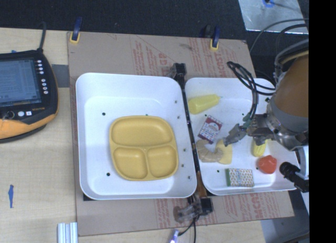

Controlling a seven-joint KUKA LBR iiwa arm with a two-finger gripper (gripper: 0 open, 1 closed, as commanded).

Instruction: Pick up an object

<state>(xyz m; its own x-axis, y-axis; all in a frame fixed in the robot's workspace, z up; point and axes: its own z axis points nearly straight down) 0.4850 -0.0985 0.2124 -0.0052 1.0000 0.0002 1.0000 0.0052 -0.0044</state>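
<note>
Two white bins sit side by side on a cardboard sheet. The left bin (89, 131) holds just a yellow divided tray (143, 146), lying flat near its middle. The right bin (231, 87) has the pickable stuff: yellow banana-ish piece (203, 103) by the top-left corner, red-white packet (210, 129) below it near the left wall, pale crumpled obj (215, 154) under that, green-white sponge block (240, 177) by the bottom edge, red tomato-like obj (266, 164) near the bottom-right corner, small yellow piece (259, 147) just above it.

Gripper (234, 135) comes in from the right edge w/ the arm, low over the right bin's middle, tip pointing left toward the packet and pale obj. Nothing visible between its fingers; can't tell if it's spread or closed, too dark and small.

Judgement: approach stage, no pick yet. Likely target is the packet or pale obj since the tip is nearest those. Items are clustered close along the left wall, so risk of nudging a neighbour or the wall. A teach pendant (23, 92) sits off the cardboard at the bench's left edge.
</note>
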